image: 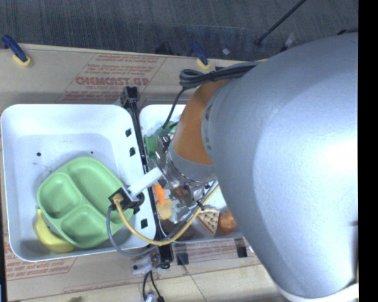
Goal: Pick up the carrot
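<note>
Mostly hidden under the arm [283,162]: carrot [159,194], right bin [152,113].

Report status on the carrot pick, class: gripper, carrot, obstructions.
Gripper low in right bin, grip state unreadable. Carrot beside it, partly hidden. Arm blocks the bin; green tray in left bin.

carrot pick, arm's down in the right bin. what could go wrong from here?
1. The carrot lies close to the divider between the bins, so the end effector may hit the wall or only nudge it.
2. Other food crowds it, including a waffle-like piece and something green, so it could grab the wrong item.
3. The yellow cable loops over the divider and green tray; it may snag on lift.
</note>
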Motion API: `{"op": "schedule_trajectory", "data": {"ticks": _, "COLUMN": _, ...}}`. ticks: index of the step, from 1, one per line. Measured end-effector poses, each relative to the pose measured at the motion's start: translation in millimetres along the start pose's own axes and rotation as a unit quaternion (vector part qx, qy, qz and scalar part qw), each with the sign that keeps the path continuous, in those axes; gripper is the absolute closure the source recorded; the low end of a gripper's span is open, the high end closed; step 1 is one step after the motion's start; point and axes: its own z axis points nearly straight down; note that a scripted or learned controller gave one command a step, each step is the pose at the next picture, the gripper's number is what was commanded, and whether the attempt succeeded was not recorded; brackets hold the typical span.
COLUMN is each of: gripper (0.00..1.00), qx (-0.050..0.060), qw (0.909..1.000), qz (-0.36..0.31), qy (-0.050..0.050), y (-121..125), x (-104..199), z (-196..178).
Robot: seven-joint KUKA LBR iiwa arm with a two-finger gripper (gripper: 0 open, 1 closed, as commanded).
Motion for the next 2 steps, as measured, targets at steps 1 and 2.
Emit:
{"op": "schedule_trajectory", "data": {"ticks": 1, "gripper": 0.00, "qx": 0.000, "qw": 1.0000, "qz": 0.000, "qy": 0.000, "y": 0.0, "x": 0.0, "z": 0.0}}
{"op": "schedule_trajectory", "data": {"ticks": 2, "gripper": 0.00, "qx": 0.000, "qw": 1.0000, "qz": 0.000, "qy": 0.000, "y": 0.0, "x": 0.0, "z": 0.0}}
